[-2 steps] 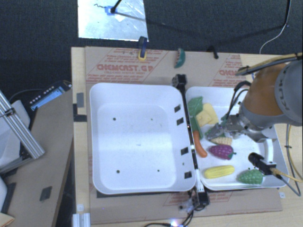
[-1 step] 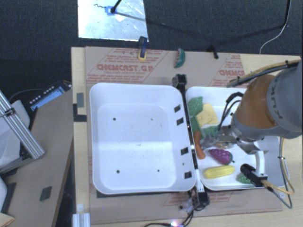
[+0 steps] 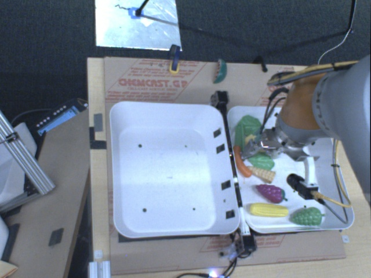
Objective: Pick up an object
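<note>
My gripper (image 3: 253, 148) reaches down into the right bin (image 3: 333, 181) at its upper left, over a green leafy vegetable (image 3: 247, 126) and an orange carrot (image 3: 241, 162). A pale corn piece (image 3: 262, 174) lies just below it. Lower in the bin lie a purple eggplant (image 3: 271, 193), a yellow corn cob (image 3: 268, 211) and a green bumpy fruit (image 3: 306, 216). Nothing shows between the fingers.
The left bin (image 3: 171, 167) stands beside the right one, with black clips (image 3: 222, 149) along the shared wall. A black cable connector (image 3: 302, 187) trails over the right bin. The grey arm (image 3: 333, 106) covers the bin's upper right corner.
</note>
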### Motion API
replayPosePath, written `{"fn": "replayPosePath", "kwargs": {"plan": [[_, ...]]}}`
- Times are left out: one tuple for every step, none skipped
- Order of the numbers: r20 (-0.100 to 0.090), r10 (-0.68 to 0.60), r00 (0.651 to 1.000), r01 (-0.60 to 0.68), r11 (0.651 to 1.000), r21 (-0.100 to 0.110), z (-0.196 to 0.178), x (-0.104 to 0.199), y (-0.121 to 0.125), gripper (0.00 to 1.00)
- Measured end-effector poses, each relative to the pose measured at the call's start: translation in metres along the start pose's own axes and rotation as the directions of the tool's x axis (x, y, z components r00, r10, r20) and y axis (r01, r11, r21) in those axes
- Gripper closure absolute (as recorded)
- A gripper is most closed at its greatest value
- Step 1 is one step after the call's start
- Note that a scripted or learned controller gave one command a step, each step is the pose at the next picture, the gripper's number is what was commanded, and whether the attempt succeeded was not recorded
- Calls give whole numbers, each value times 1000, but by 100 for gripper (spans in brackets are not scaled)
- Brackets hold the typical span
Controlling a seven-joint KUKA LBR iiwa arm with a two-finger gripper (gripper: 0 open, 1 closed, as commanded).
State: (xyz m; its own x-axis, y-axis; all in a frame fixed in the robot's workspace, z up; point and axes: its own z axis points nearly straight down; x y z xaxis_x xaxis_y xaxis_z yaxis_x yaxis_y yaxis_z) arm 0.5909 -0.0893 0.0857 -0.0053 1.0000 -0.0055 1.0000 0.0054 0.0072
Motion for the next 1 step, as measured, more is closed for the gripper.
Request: {"fn": "replayPosePath", "kwargs": {"plan": [[-8,-9,1000,9,1000,-12,-117,109,58,0]]}}
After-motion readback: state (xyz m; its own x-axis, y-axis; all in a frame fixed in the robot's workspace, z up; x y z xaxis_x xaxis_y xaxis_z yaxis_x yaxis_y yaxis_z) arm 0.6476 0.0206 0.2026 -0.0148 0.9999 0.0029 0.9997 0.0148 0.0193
